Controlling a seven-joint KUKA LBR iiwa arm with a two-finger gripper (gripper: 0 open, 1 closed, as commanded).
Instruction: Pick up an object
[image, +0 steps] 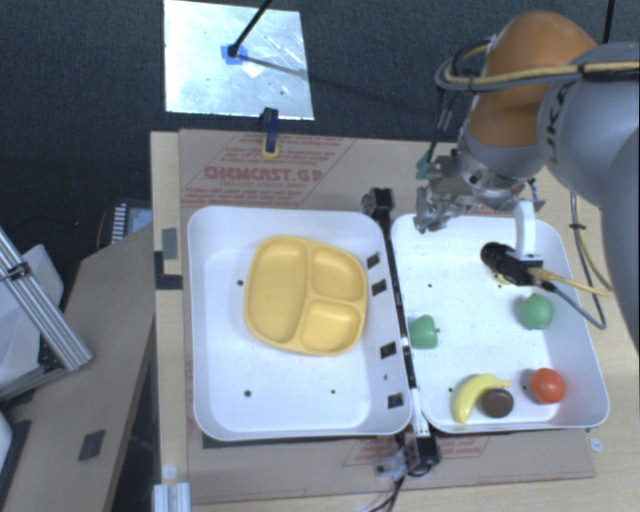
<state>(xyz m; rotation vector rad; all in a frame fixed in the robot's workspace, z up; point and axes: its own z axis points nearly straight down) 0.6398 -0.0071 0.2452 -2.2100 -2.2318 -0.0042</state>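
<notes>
Candidate items are all found in the right-hand shallow white bin (592, 365). A small green rounded piece (424, 331) is seen just beside that bin's left wall, about halfway along it. A larger green round ball (536, 311) is placed toward the right wall, well apart from the small piece. A red-orange round tomato-like piece (546, 384) is set near the front right corner, in front of the ball. A yellow curved toy banana (468, 396) is laid at the front wall, with a dark brown rounded lump (496, 403) touching its right side, between banana and tomato-like piece. All five are resting on the bin floor. The gripper (432, 216) is positioned over the far left corner of the same bin, apart from every item. Whether it is open or closed cannot be told from this angle, and nothing can be made out in its hold. The grey arm with orange band (530, 60) is brought in from the upper right. The left-hand white bin (215, 405) is occupied by a pale yellow three-compartment plastic plate (305, 295), near its middle and slightly skewed to the walls. Black clips (385, 290) are fitted along the seam between the bins. Both bins are carried on a brown cardboard sheet with red lettering (265, 172) on the tan worktop (110, 300). A shiny foil square (238, 55) is seen behind.
</notes>
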